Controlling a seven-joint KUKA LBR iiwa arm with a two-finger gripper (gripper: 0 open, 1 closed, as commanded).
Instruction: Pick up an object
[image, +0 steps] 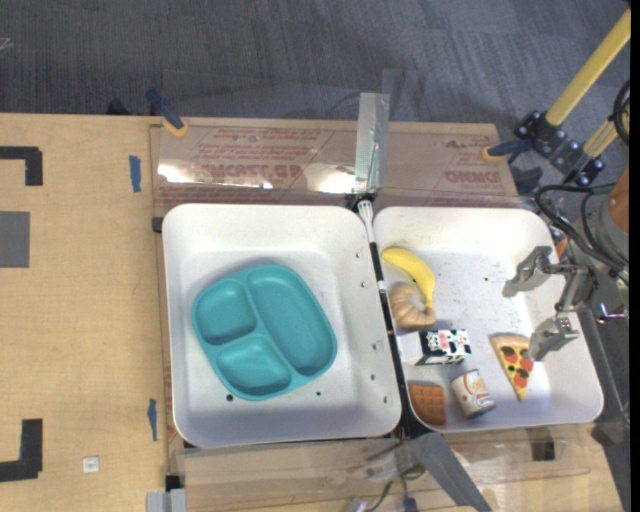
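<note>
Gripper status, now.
Gripper: open, holding nothing, over the right bin just above the pizza slice.

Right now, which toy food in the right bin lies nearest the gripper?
The pizza slice, just below the gripper; banana, croissant and waffle lie farther left.

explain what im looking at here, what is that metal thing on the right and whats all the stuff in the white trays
One camera looks down at a slant on a bench with two shallow white bins. The metal thing is a robot arm's claw, fingers spread, hanging over the right bin with nothing between them. That bin holds toy food: a banana, a croissant, a small black-and-white carton, a can, a waffle and a pizza slice. The left bin holds a teal divided plate.
</note>
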